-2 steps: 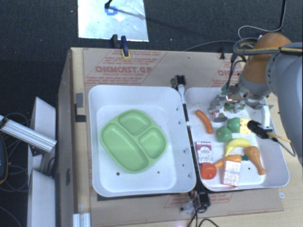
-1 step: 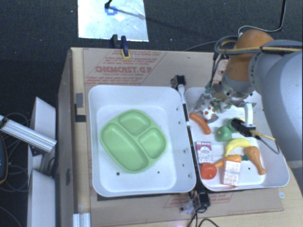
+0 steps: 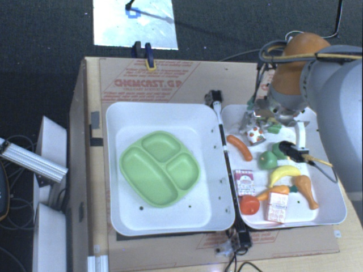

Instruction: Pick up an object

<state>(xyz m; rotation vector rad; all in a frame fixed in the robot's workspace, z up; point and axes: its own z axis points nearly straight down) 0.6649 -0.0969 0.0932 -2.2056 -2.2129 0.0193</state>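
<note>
Camera view: gripper (image 3: 256,122) hangs low over the right bin's (image 3: 334,211) far corner, just above a white red-spotted toy (image 3: 255,135); grip state, cannot tell. Best drop straight, centred, clear of the sausage (image 3: 239,147).

Green divided plate (image 3: 160,167) in left bin (image 3: 122,123), toy food in right bin (image 3: 334,208), end effector (image 3: 256,121) above.
</note>
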